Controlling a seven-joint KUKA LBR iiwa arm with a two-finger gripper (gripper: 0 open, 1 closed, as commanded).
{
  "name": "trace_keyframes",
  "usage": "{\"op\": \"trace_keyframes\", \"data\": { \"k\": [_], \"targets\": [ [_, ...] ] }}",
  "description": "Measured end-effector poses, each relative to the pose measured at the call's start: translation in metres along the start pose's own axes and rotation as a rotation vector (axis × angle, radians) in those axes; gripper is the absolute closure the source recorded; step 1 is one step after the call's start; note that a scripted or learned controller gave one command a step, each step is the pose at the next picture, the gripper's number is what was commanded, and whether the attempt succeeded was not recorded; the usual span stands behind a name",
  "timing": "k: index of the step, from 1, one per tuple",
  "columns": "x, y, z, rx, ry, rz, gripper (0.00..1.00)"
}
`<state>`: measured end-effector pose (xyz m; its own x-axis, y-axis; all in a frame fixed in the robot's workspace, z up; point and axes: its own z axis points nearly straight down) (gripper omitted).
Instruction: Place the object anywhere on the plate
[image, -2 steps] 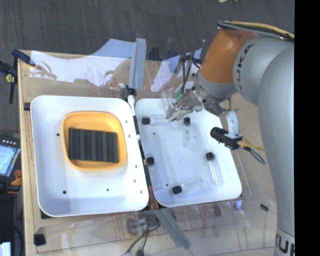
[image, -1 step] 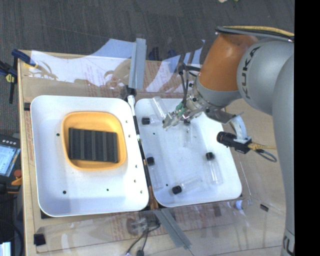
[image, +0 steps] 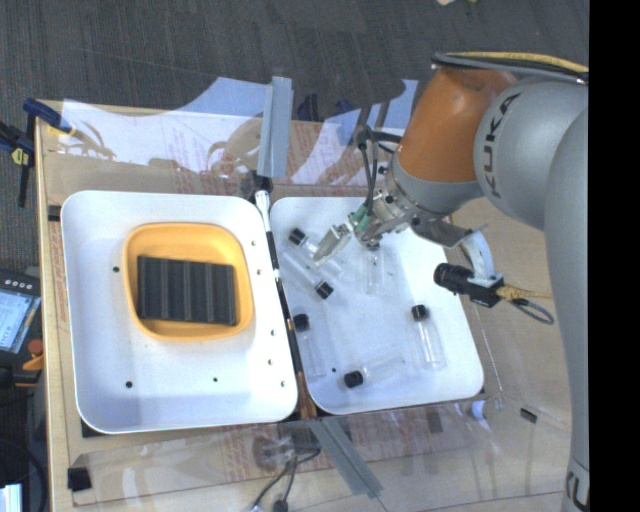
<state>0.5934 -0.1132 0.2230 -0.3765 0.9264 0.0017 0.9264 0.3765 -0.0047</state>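
Vials of clear plastic with black caps lie scattered in the right bin (image: 455, 375): one vial (image: 427, 335) near its right side, one (image: 372, 370) low in the middle, and one tilted vial (image: 322, 243) near the top, just beside the gripper (image: 368, 222). The arm (image: 500, 120) reaches in from the right and bends down over the upper part of this bin, with the orange band (image: 455, 125) above the wrist and the grey link rising to the upper right. The gripper hangs low over the bin, near the tilted vial, but I cannot tell how far its fingers are apart, or whether anything is between them. On the grey link the letters "KUKA" (image: 495, 150) can be read, running along the curved surface. The plate (image: 190, 280), yellow with a dark ribbed block in its middle, sits in the left bin (image: 90, 390), well apart from the vials
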Motion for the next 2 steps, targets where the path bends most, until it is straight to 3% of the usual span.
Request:
{"op": "trace_keyframes", "data": {
  "k": [1,2],
  "targets": [
    [0.078,0.048,0.005,-0.003,-0.002,-0.173,0.00],
    [0.134,0.066,0.032,0.000,-0.001,-0.266,0.00]
  ]
}}
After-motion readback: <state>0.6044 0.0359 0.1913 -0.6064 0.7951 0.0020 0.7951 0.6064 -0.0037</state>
